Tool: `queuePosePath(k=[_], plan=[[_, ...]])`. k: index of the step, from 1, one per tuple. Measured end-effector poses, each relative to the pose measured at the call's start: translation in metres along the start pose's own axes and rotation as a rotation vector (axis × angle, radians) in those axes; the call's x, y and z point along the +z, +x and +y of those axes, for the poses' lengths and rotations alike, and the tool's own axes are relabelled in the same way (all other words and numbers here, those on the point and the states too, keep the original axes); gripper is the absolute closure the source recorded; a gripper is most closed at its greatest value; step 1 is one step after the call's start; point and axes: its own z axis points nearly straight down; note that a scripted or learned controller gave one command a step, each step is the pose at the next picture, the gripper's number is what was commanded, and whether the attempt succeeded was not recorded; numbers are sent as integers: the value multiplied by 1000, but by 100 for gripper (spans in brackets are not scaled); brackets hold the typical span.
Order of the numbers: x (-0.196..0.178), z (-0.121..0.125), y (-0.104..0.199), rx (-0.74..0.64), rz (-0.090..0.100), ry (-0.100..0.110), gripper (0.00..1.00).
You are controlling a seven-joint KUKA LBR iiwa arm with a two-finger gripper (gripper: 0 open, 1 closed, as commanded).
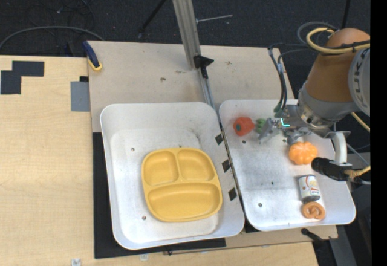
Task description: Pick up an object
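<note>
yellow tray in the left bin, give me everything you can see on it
The yellow tray is a rounded-rectangle divided plate, plastic by its look, matte and uniformly yellow. It has three compartments: two smaller ones along the far side and one long one along the near side, all bare. It lies flat, turned slightly, on the floor of the left bin, towards its near right part. Nothing else touches it.

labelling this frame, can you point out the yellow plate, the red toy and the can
yellow plate (181, 204): camera view, floor of its large front compartment
red toy (243, 126): camera view, middle of its rounded red body
can (309, 187): camera view, middle of its side, on the label
</note>
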Motion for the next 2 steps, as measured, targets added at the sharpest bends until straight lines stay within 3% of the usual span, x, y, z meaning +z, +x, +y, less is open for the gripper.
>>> queuePosePath(k=[1, 2], plan=[[-1, 0, 0, 0, 0, -1, 0], [64, -3, -1, 1, 1, 5, 0]])
